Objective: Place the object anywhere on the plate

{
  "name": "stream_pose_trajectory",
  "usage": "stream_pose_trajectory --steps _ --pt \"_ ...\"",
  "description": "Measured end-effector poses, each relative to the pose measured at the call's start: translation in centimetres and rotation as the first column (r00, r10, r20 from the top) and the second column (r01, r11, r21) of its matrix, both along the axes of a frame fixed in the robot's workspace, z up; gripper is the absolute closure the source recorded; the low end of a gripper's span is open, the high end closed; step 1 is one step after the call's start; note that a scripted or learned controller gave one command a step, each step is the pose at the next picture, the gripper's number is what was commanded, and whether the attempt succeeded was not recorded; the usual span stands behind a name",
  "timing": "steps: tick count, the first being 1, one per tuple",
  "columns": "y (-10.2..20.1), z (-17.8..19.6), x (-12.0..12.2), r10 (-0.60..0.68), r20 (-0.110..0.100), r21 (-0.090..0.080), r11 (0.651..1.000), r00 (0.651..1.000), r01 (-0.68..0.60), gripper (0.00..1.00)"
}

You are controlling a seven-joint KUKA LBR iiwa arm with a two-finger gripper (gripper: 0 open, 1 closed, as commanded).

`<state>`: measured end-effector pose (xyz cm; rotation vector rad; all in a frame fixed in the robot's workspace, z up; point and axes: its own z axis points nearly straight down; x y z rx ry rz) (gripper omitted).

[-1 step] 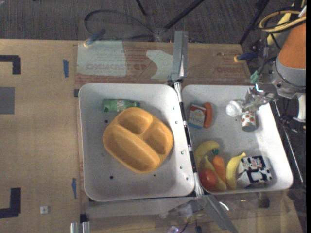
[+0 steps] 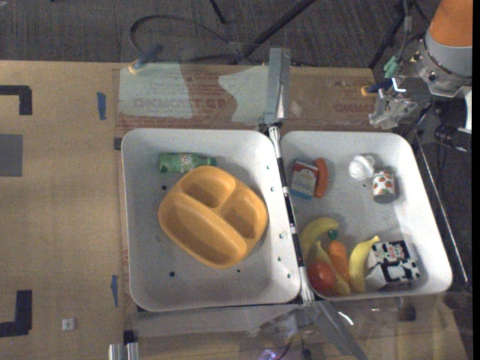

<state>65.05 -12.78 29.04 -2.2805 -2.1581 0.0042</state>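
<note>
- My gripper [image 2: 390,111] hangs at the upper right, over the cardboard just beyond the far corner of the right bin [image 2: 420,201]; the orange band of my arm [image 2: 455,13] sits above it at the frame's top edge.
- I cannot tell from this slanted view how my fingers stand — the pale metal blurs against the bench — and nothing shows between them.
- The orange plate [image 2: 214,216], with three compartments, lies in the middle of the left bin [image 2: 142,223], turned at an angle to the bin's walls.
- A green bottle [image 2: 185,162] lies on its side just beyond the plate's far edge, near but apart from it.
- In the right bin, by the dividing wall: a red-and-white carton [image 2: 304,179] with a small orange sausage-shaped piece [image 2: 322,177] touching its right side.
- Toward the far right: a white cup-like thing [image 2: 361,166] and, just beside it, a spotted can [image 2: 383,186].
- The near end holds a heap — two bananas [image 2: 319,231] [image 2: 361,263], a carrot [image 2: 339,257], a tomato [image 2: 321,277] — with a black-and-white milk carton [image 2: 394,263] touching the right-hand banana.
</note>
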Motion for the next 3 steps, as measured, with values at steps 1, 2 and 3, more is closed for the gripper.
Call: stream_pose_trajectory --steps 1,2,3 --pt "0.0 -0.1 0.0 0.0 -0.001 0.0 1.0 1.0 0.0 0.0" --pt "0.1 0.7 0.1 0.002 -0.003 -0.002 1.0 1.0 -0.002 1.0" --pt "0.4 5.2 1.7 0.073 0.002 -0.001 0.997 0.997 -0.073 1.0"
